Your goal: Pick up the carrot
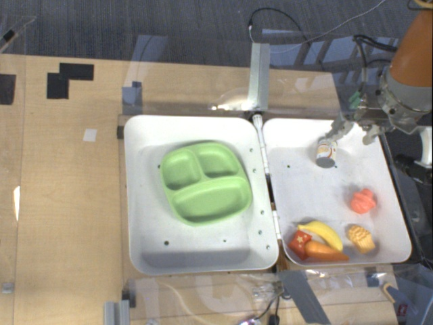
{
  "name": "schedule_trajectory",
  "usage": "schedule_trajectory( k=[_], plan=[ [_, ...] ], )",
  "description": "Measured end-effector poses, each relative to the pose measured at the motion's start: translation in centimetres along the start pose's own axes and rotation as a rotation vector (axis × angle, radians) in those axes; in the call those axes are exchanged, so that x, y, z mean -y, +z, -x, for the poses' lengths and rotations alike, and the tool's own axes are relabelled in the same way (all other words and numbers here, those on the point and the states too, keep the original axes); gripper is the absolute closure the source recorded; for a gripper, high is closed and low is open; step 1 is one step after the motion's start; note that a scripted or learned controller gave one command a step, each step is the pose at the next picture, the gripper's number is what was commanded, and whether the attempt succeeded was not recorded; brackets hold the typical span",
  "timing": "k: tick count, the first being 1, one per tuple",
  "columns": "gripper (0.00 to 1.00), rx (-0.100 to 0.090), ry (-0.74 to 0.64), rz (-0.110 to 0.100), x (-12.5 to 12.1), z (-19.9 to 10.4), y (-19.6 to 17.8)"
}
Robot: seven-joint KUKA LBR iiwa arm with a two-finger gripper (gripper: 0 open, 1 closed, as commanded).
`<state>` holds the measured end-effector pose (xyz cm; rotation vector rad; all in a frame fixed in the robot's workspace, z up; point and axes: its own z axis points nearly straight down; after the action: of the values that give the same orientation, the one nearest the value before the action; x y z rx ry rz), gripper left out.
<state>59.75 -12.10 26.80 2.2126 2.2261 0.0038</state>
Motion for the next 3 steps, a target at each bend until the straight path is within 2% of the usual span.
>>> schedule_trajectory(
  k=[1, 2, 3],
  plan=[
    [1.00, 0.000, -0.004, 0.005, -0.2, -0.1, -1.2],
    [1.00, 0.000, 0.076, -0.001, -1.0, -4.7, 4.4],
    [1.00, 0.002, 0.057, 0.004, 3.8, 2.9, -7.3]
  ],
)
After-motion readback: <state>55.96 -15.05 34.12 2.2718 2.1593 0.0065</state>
